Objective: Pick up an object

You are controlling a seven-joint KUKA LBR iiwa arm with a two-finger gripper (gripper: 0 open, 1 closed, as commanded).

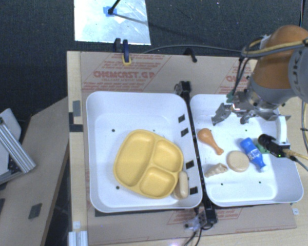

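In the right bin (285, 186), I see my gripper (231, 111) hanging open and empty, the orange drumstick (210, 140) lying below-left of it, slanted.

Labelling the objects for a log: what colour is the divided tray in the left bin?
Yellow: the divided tray shows clearly in the camera view.

Two white bins sit side by side on the bench: the left bin (100, 137) holds a yellow divided tray (148, 163) with a pale bread roll (182, 184) touching its near right corner. The right bin (287, 188) holds an orange toy drumstick (210, 140), a spiral shell (215, 170), a tan round disc (238, 161) and a blue bottle (252, 152). The gripper (235, 113) hangs over the far part of the right bin, nothing between its fingers.
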